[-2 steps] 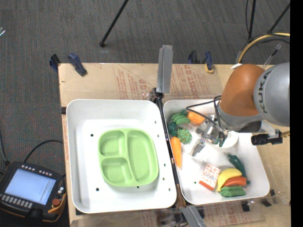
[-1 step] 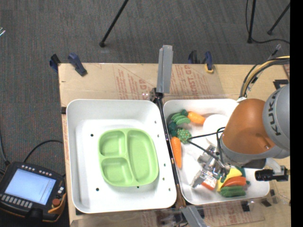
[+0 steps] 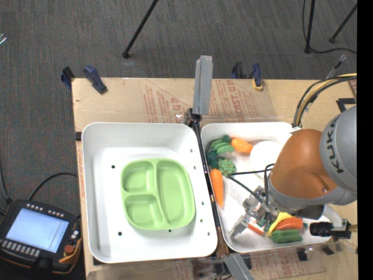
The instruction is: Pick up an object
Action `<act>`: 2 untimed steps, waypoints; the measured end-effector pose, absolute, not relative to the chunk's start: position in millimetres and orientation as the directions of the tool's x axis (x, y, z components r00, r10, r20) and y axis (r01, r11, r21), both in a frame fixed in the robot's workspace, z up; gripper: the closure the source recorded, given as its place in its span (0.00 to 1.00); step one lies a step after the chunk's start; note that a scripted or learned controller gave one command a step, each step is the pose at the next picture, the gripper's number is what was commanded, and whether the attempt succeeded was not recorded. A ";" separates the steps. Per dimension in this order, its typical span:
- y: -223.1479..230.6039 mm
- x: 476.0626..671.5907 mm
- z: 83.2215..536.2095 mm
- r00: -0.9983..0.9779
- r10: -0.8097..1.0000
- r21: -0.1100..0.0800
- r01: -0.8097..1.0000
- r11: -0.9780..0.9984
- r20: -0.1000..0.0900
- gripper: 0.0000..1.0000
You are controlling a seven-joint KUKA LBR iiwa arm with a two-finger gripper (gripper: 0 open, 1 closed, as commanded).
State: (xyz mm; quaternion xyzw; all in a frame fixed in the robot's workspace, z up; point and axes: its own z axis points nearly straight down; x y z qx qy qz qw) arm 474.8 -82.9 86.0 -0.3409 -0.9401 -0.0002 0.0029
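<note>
The grey arm with its orange band (image 3: 303,168) reaches in from the right over the right-hand shallow white bin (image 3: 274,127), which sits on the brown cardboard-covered tabletop (image 3: 140,101) beside the left-hand shallow white bin (image 3: 93,156).

The pincer (image 3: 252,219) hangs low over the near part of the right bin, close to that bin's front rim. Its metal fingers (image 3: 240,226) point toward the bin's front left corner; whether they stand wide or narrow cannot be told from this slant, and nothing can be seen between them.

Just beside the pincer, toward the bin's front right corner, lies a small heap of toy food: a yellow curved piece (image 3: 278,219), a red-orange piece (image 3: 291,223) and a dark green pod-shaped piece (image 3: 287,236), touching one another.

Along the right bin's left wall lies a long orange plastic carrot (image 3: 217,185), its tip toward the front. Behind it, near the bin's back left corner, is a cluster of green toy vegetables (image 3: 220,151), with a shorter orange toy carrot (image 3: 241,145) just beside them. A white rounded object (image 3: 265,153) lies near the bin's middle, partly hidden by the arm.

In the left bin a light green plastic plate with three compartments (image 3: 158,194) lies flat near the middle.

A tall grey post (image 3: 203,86) stands at the back where the two bins meet. Blue clamps (image 3: 93,77) grip the tabletop's back edge. A handheld control pendant with a lit screen (image 3: 38,232) lies on the floor off the tabletop's front left corner.
</note>
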 end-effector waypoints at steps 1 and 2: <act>-117.4 576.3 87.3 -0.824 0.567 0.002 0.567 0.824 0.000 0.00; -136.9 474.2 86.0 -0.792 0.611 -0.001 0.611 0.792 0.004 0.00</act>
